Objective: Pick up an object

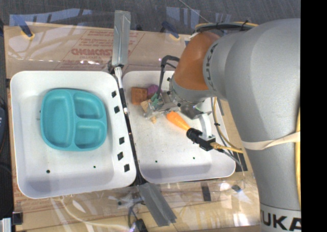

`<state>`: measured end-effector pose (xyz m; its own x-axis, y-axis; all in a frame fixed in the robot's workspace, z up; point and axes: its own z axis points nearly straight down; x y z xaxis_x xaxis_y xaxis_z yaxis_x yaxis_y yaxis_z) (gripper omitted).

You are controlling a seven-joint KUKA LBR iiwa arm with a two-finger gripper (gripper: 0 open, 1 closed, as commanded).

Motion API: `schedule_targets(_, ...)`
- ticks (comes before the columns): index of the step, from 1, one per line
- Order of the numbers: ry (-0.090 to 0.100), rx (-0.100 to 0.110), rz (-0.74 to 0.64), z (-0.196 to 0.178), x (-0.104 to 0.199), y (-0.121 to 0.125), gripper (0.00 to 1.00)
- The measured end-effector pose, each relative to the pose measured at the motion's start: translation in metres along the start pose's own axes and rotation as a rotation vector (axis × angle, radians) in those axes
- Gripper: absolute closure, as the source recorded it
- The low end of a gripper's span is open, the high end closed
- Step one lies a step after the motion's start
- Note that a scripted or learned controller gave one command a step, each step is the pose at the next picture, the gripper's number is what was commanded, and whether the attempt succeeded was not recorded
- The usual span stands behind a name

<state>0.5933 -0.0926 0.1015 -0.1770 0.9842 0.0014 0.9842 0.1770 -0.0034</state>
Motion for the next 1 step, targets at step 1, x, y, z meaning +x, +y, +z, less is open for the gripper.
schedule_targets(1, -0.004, -0.014, 0.022, -0.1341, 0.0136, 0.0544, 1.00)
